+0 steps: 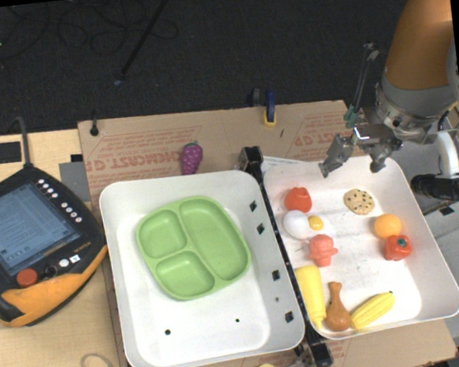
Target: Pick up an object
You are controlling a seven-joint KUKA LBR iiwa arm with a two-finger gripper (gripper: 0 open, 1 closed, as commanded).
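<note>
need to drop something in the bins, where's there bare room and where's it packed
Bare room: the left bin floor around the green tray, widest below it, and the tray's own three compartments. In the right bin, there is a patch between the cookie, tomato and banana. It is crowded along that bin's left side, from egg to chicken leg.

The gripper (357, 157) is hanging over the upper edge of the right bin (440, 277), fingers spread, nothing between them. Toy food is sitting below it: a cookie (359, 200), an orange (388, 225), a tomato (397, 247), a banana (371, 310). A green divided tray (192, 246) is lying in the left bin (138, 314).
</note>
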